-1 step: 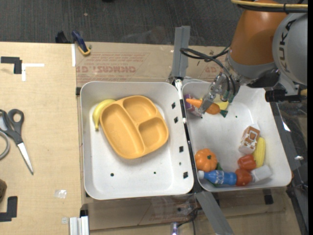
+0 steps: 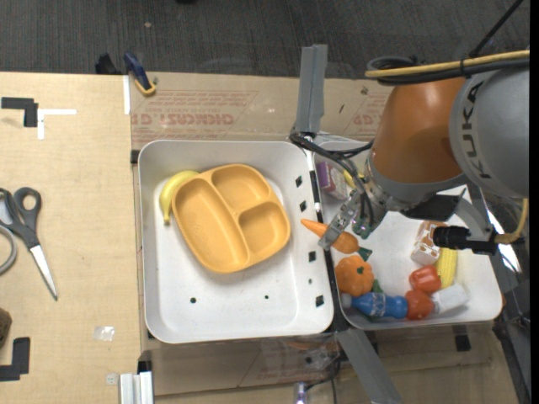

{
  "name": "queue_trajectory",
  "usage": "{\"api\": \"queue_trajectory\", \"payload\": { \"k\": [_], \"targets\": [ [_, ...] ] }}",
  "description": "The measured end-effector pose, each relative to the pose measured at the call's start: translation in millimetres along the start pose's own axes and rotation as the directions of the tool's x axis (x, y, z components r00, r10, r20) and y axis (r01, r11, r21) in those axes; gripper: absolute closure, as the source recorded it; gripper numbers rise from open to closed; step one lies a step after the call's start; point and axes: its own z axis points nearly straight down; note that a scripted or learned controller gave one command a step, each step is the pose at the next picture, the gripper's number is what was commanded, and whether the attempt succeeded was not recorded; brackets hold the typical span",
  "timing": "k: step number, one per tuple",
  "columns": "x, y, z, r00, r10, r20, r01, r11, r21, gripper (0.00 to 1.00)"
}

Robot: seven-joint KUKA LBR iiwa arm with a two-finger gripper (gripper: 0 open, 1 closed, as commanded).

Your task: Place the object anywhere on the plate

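Currently the claw (image 2: 344,225) grips a carrot (image 2: 330,235) by its thick end, above the wall between the bins. Held so near the end, it could slip before reaching the yellow plate (image 2: 229,217) to the left.

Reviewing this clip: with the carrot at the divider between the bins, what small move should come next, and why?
Probably carry the carrot further left toward the plate. The gripper appears to hold it between its fingers, roughly over the rim between the two bins, short of the plate. The plate lies in the left bin with open compartments, so a short leftward move before release seems right.
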Motion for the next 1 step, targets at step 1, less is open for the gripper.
{"api": "queue_trajectory", "payload": {
  "k": [1],
  "targets": [
    [26.5, 95.0, 6.7, 1.000, 0.028, 0.001, -0.028, 1.000, -0.001, 1.00]
  ]
}}
